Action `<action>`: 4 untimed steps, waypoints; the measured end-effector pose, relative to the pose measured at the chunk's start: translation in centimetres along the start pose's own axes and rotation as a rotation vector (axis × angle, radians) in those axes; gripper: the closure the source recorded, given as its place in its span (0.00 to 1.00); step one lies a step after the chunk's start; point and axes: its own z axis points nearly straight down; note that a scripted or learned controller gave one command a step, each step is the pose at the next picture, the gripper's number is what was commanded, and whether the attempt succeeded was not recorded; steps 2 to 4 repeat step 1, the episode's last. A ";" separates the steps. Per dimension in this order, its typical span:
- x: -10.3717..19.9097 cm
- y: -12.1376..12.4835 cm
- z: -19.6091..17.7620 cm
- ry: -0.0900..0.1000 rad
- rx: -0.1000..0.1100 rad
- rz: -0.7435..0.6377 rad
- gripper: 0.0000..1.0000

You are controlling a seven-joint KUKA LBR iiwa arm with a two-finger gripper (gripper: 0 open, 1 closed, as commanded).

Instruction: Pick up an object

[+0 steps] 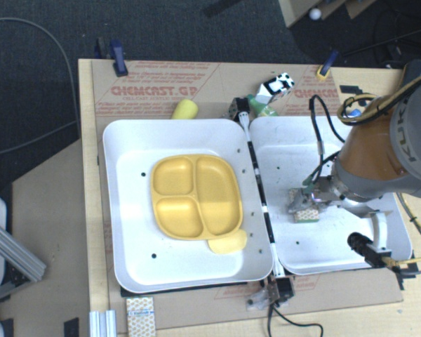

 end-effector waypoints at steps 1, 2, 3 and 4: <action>5.5 2.2 -9.1 0.000 -0.002 -0.003 1.00; 5.5 2.2 -9.1 0.000 -0.002 -0.003 1.00; 5.5 2.2 -9.1 0.000 -0.002 -0.003 1.00; 5.5 2.2 -9.1 0.000 -0.002 -0.003 1.00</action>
